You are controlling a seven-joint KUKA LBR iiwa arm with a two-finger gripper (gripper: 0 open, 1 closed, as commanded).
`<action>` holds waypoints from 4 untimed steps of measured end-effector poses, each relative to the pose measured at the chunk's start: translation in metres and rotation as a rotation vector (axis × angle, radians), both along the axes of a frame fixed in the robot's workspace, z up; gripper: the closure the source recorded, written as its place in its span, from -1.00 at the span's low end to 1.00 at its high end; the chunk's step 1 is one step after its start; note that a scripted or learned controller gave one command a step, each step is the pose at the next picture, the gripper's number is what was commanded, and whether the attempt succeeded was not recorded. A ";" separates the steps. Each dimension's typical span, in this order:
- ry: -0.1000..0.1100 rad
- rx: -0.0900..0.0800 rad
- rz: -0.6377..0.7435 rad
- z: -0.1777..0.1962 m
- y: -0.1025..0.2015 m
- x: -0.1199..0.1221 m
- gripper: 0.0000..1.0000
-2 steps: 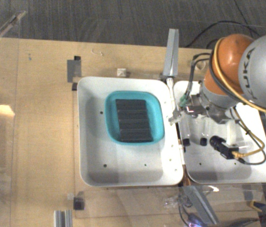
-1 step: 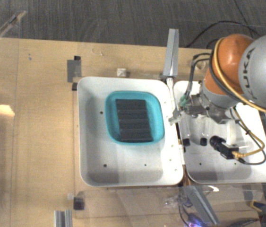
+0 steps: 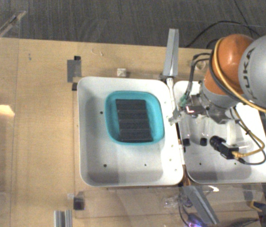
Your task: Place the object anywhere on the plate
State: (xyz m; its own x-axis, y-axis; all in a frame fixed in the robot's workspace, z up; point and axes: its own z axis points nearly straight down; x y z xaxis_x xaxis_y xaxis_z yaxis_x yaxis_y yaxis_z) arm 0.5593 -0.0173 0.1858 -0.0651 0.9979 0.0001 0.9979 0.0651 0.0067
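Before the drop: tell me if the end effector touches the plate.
Apart. The camera view shows the end effector over the right bin, the plate in the left bin.

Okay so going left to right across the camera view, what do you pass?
Bare wooden bench → left white bin → teal plate lying in it → divider between the bins → pincer over the right white bin.

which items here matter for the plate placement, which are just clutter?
Job:
- teal square plate with dark ridged insert, in the left white bin
- gripper, over the right white bin; object to place not identifiable

Lying about:
- small pale cube on the bench
- grey metal post between the bins
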 end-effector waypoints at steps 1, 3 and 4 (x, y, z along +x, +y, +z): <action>0.000 0.000 0.000 0.000 0.000 0.000 -1.00; 0.000 0.000 -0.050 0.029 0.017 -0.006 -1.00; 0.001 0.001 -0.083 0.053 0.041 -0.021 -1.00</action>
State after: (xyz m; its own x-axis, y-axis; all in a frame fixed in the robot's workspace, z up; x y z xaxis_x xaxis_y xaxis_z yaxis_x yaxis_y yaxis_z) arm 0.5383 0.0236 0.2387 0.0177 0.9998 0.0009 0.9998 -0.0177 0.0058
